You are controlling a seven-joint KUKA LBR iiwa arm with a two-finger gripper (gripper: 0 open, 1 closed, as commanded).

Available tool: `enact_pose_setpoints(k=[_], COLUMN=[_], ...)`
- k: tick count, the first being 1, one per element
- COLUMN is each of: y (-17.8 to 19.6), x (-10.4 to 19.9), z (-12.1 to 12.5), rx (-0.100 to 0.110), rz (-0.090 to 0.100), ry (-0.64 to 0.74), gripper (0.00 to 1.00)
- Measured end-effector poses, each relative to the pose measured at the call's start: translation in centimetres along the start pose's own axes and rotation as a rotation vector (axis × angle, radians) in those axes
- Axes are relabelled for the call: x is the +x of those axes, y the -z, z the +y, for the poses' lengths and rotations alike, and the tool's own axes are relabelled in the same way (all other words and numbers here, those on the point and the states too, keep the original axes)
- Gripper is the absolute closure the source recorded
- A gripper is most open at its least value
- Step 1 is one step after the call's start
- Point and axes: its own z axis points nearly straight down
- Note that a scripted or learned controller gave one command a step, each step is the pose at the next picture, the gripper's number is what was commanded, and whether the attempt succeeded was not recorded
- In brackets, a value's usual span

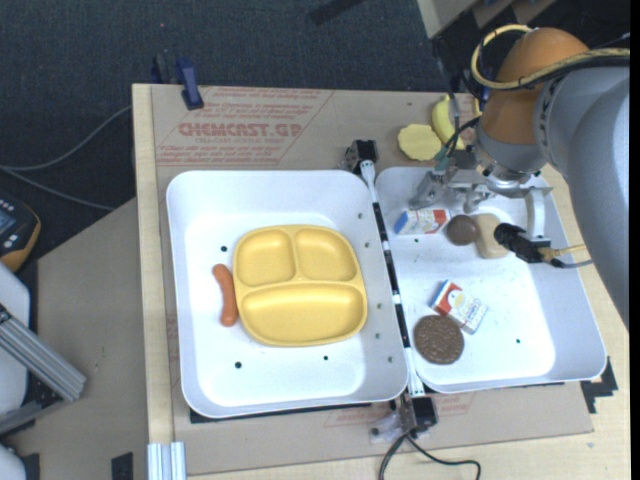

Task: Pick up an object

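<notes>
My gripper (452,190) hangs over the far left corner of the right bin (560,328), below the orange band of the arm. Just under it lies a small white carton with red and blue print (427,220). Right of the carton sit a brown round piece (461,231) and a beige piece (490,240). Nearer the front lie a small white and red box (459,306) and a dark brown round cookie (438,339). Nothing is visibly held.
The left bin (200,348) holds a yellow divided plate (298,285) and an orange sausage (226,295) beside it. Yellow toy pieces (422,140) lie on the bench behind the right bin. A black part with a cable (525,245) sticks out near the beige piece.
</notes>
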Motion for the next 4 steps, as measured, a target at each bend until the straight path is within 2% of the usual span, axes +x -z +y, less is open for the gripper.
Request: enact_pose_setpoints(k=[1, 2, 3, 4], y=[-1.1, 0.1, 0.0, -1.1], x=[-1.3, -1.2, -1.2, 2.1], z=[-0.1, 0.0, 0.0, -0.1], rx=[0.003, -0.001, 0.000, 0.005], rz=[0.002, 0.001, 0.000, 0.005], ry=[-0.002, 0.000, 0.000, 0.002], gripper=[0.00, 1.00, 0.00, 0.00])
